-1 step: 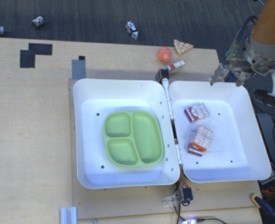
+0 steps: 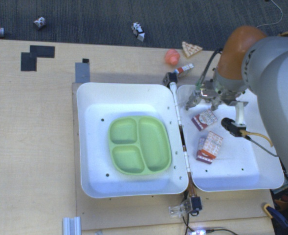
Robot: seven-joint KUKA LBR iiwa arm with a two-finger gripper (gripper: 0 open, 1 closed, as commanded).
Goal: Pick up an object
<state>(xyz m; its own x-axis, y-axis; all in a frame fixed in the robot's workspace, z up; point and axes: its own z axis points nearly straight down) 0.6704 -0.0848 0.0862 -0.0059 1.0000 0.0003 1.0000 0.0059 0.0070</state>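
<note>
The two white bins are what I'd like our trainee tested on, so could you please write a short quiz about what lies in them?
1. True or false: the green divided tray lies in the left bin.
2. How many small red-and-white packets lie in the right bin?
3. Which stands nearest the pincer? A) the upper packet B) the lower packet C) the green divided tray

Key:
1. True.
2. Two.
3. A; the pincer hangs over the right bin's upper left part, just above that packet, with nothing seen between its fingers.
</note>
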